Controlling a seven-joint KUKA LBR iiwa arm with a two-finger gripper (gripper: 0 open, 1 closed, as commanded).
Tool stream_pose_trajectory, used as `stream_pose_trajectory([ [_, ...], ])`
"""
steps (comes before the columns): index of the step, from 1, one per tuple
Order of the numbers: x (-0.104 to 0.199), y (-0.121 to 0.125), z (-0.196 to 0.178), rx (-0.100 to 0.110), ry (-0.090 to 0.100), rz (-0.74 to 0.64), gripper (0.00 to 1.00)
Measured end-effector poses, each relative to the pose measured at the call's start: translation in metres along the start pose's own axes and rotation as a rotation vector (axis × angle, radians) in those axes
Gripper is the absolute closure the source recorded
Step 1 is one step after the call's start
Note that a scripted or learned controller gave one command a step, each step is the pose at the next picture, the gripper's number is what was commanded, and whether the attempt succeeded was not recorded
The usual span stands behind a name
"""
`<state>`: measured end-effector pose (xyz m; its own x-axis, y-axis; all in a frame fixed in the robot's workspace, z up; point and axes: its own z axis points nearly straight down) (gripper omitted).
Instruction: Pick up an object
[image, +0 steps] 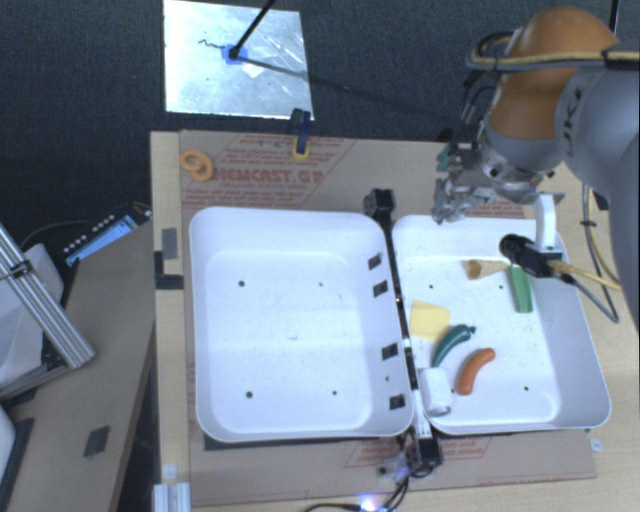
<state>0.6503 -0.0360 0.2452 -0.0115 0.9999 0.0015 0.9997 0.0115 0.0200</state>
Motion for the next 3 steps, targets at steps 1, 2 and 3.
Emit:
stream_pose_trajectory([
  [1, 0.023, 0.020, -0.115, 0.002, -0.001, 0.003, 1.00],
  [2, 0.023, -0.024, -0.225, 0.005, -0.001, 0.005, 1.00],
  [3, -0.034, -0.047, -0.230, 0.016, -0.003, 0.015, 1.00],
])
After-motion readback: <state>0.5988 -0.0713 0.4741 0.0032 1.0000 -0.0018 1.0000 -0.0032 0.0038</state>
